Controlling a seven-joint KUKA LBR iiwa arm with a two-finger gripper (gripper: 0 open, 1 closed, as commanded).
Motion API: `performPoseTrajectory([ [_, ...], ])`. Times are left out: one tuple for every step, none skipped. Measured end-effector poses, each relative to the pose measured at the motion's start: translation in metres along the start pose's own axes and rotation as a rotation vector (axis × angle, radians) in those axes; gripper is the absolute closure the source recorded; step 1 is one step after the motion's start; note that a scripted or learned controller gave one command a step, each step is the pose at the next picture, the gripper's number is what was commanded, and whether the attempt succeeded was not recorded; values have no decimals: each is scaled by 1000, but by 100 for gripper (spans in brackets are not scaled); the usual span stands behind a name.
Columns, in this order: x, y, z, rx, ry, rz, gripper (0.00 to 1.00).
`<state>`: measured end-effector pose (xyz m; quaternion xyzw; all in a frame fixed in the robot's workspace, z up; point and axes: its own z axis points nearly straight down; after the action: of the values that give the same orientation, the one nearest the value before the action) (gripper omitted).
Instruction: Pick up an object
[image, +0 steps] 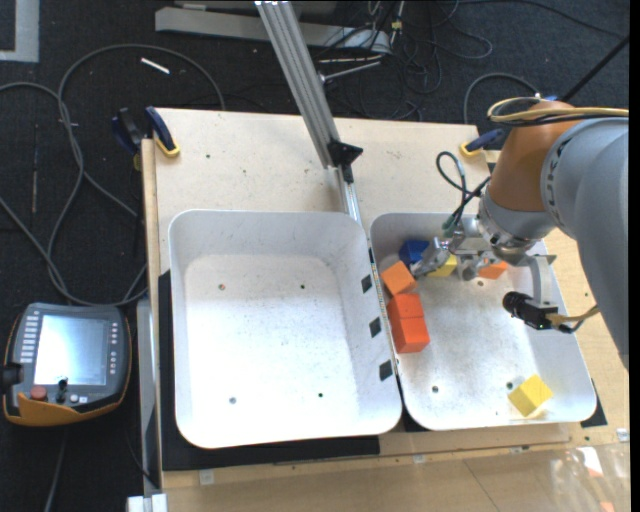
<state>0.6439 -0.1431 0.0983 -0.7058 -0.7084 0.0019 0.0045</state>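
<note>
The orange blocks (405, 308) against the right bin's (560, 405) left wall look light, rigid and flat-sided, best taken across opposite faces. A blue piece (413, 249) sits just behind them, beside the hand (447, 260); whether it is parted I cannot tell.

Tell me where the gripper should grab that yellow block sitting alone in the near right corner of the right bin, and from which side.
Probably straight down from above, closing across two opposite flat sides of the yellow block. It lies by itself on the floor of the right bin, turned at an angle to the walls, so the gripper would likely need to rotate to match its faces. The bin's corner wall is close, which makes a sideways approach look awkward.
</note>
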Motion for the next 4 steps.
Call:
performPoseTrajectory([
  [-10, 28, 2, 72, 21, -15, 0],
  [-11, 25, -4, 79, 18, -13, 100],
  [-25, 25, -2, 68, 19, -5, 100],
  [-15, -51, -141, -14, -5, 6, 100],
])
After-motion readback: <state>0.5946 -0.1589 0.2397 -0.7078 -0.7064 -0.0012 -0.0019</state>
